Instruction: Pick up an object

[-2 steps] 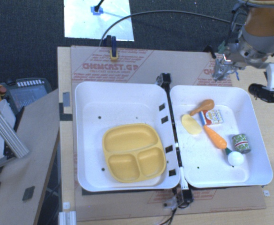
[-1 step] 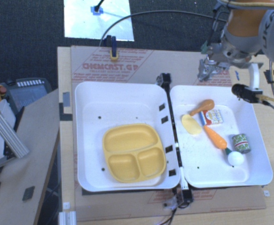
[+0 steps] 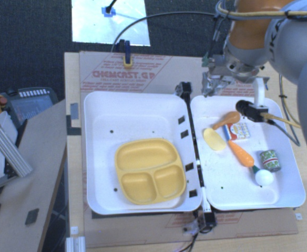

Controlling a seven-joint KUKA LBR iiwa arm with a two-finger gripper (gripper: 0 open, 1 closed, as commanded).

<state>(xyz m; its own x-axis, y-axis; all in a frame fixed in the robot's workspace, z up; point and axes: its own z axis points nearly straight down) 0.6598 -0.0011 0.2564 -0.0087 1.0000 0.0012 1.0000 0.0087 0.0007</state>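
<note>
Your tool [image 3: 215, 88] hangs over the right bin's [image 3: 285, 193] back rim; whether it's spread, you can't tell. Carrot [image 3: 241, 154], spoon [image 3: 226, 120] and can [image 3: 269, 160] lie inside, yellow tray [image 3: 150, 169] left.

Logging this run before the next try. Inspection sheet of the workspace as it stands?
Surface: two white bins side by side on a cardboard-lined bench.
Job's things: right bin holds carrot, wooden spoon, yellow piece, small box, can, white ball; left bin holds yellow tray.
Clutter: yellow clamp at the bench's back edge.
Hand: above right bin's back edge, holding nothing visible.
Cables: black cable arching to the arm.
Surroundings: pendant at left.
</note>
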